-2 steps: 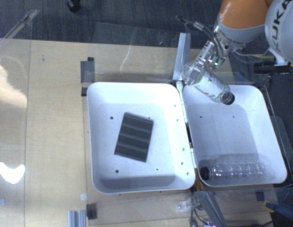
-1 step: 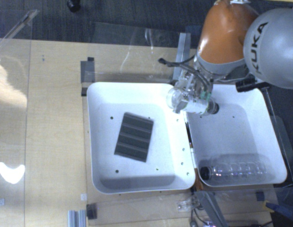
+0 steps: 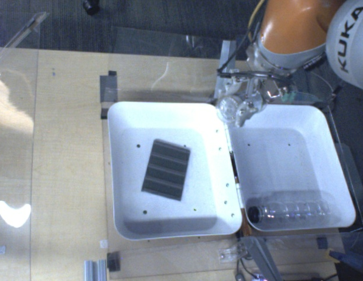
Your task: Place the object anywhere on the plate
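While bins [image 3: 170, 113] rest on pale wood, gripper [image 3: 243, 107] (grip unclear) hovers.

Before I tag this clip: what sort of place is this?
Probably a robotics lab test bench: a KUKA arm over two white bins, with clear guard panels around.

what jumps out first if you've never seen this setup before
The grey arm's big orange band dominates the top right, its gripper hovering over the far edge where the two white bins meet. Next is the dark ridged rectangular plate lying flat in the left bin. A clear plastic bottle with a dark cap lies on its side along the right bin's near wall.
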`<action>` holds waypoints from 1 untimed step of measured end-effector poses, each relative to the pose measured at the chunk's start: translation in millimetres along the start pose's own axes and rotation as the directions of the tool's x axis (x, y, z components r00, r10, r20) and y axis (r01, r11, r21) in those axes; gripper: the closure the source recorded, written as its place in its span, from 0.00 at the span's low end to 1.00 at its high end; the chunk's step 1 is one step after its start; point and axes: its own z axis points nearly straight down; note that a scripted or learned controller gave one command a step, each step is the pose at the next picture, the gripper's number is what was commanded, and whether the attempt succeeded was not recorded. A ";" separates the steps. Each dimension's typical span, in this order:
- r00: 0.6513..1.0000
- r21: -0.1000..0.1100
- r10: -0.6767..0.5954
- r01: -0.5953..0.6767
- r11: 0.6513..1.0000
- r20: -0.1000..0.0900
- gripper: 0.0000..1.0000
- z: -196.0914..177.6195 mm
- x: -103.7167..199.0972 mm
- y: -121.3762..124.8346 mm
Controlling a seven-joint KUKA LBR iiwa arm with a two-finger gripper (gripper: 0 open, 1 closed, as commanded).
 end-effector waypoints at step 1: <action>0.973 -0.003 -0.229 0.229 0.973 -0.004 1.00 51.4 4.3 -18.3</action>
